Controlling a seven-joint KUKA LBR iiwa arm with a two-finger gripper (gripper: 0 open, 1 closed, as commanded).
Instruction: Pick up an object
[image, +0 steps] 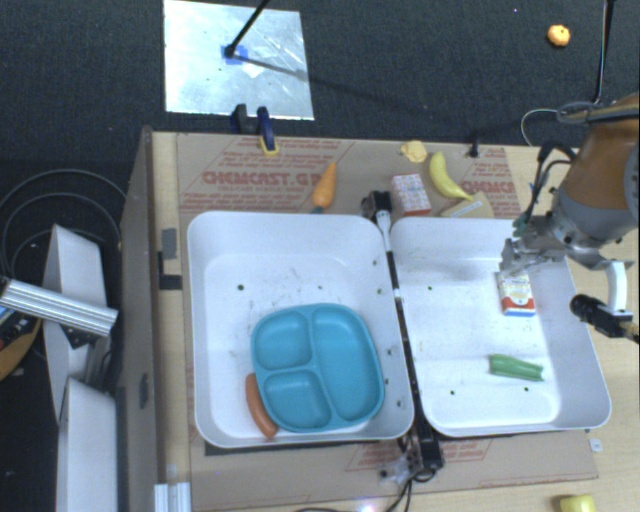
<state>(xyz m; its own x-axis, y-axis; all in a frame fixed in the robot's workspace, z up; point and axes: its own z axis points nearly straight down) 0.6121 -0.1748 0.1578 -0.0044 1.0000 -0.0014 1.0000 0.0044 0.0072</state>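
The claw (520, 262) hangs low over the right bin (580, 400), right above the carton (516, 294), which lies flat on the bin floor just under its tip. Whether it is apart or together, I cannot tell. Nothing looks lifted, so the grasp and raise remain. A green piece (516, 367) lies farther below the claw, nearer the bin's front.

Two bins sit side by side on the bench. The left bin (215, 300) holds a divided plate (315, 365) with a sausage (260, 405) just at its left edge. In the right bin (580, 400), a small carton (516, 294) lies behind a bean pod (516, 367). Behind the bins lie a carrot (324, 186), a box (410, 194) and a banana (446, 178).
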